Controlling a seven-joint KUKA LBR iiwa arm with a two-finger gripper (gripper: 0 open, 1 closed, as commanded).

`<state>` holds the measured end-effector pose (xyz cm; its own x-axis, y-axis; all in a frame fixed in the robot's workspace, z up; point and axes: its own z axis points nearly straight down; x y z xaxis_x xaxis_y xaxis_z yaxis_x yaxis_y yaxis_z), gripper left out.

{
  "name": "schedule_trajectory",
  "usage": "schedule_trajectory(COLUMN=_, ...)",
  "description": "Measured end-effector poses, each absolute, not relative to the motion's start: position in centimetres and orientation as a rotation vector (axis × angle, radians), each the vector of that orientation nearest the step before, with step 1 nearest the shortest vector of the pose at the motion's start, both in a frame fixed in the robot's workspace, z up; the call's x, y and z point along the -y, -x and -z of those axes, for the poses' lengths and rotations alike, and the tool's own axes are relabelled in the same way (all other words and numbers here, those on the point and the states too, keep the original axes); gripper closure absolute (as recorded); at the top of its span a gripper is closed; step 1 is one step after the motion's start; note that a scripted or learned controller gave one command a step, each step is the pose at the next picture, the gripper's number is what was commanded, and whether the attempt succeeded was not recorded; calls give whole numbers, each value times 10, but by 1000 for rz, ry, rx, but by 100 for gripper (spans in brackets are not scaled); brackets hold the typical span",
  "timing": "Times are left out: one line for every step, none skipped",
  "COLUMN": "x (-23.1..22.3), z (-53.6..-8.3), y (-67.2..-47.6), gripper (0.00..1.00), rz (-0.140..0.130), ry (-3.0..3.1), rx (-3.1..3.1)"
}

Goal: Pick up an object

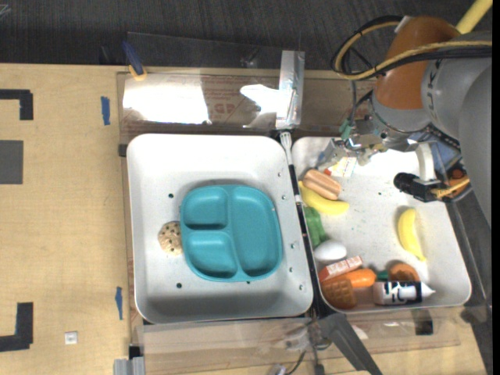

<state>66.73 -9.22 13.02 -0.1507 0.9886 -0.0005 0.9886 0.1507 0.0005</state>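
Observation:
The right bin (375, 201) holds several toy foods. Along its left side lie a hot dog (322, 183), a yellow banana piece (325, 204), a green item (314, 226) and a white egg (330, 251). At its front are a red-and-white packet (341, 267), an orange carrot (351, 281), a black-and-white bottle (400, 291) and a brown-orange piece (403, 273). A second banana (409, 233) lies at the right. My gripper (344, 153) hangs over the bin's back left corner, just behind the hot dog.
The left bin (156, 170) holds a teal divided plate (232, 230) with a cookie (170, 237) beside it on the left. The grey arm with its orange band (414, 53) and cables covers the right bin's back right corner. A shiny panel (203, 100) stands behind the left bin.

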Motion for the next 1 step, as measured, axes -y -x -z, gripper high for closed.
schedule_trajectory(x=108, z=-101, y=-670, gripper=0, rz=-9, ry=-1856, rx=-2533)
